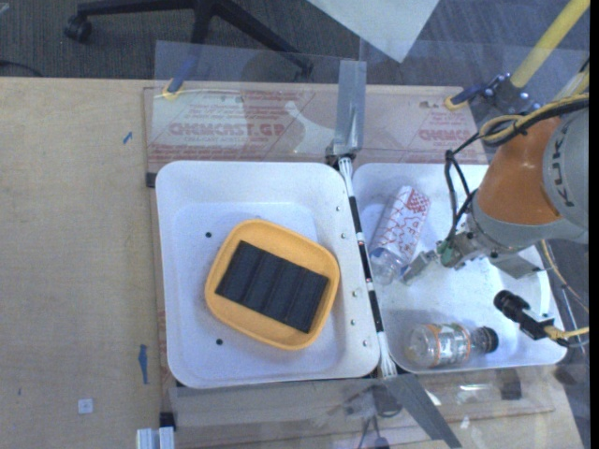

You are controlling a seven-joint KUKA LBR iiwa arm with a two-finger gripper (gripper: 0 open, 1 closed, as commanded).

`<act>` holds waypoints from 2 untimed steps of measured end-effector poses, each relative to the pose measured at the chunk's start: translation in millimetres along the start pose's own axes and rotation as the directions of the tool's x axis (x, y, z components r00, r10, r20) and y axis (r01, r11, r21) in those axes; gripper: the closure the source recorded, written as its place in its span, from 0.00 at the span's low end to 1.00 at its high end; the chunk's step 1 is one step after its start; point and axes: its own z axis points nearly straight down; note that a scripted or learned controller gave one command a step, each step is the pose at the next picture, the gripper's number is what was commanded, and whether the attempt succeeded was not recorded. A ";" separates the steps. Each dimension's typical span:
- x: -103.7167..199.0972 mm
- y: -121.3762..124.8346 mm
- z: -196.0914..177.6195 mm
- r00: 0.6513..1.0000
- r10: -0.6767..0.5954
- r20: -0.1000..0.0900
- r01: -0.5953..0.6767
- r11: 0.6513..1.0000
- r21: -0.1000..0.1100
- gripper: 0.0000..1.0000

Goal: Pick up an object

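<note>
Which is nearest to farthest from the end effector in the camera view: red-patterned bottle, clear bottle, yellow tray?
From the end effector, in the right bin:
1. Red-patterned bottle, right bin, just up and left of it.
2. Clear bottle, right bin, along the near edge below it.
3. Yellow tray, in the left bin, across the divider.

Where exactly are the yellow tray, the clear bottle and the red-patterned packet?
yellow tray (226, 257): camera view, on its left rim, in the left bin.
clear bottle (440, 342): camera view, on its body, lying in the right bin.
red-patterned packet (402, 220): camera view, on its printed middle, right bin.
</note>
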 end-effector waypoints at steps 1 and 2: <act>15.9 -32.9 0.5 0.990 -0.144 0.001 0.144 0.990 -0.006 0.00; -9.9 44.8 1.4 0.995 -0.104 0.001 0.104 0.995 -0.003 0.00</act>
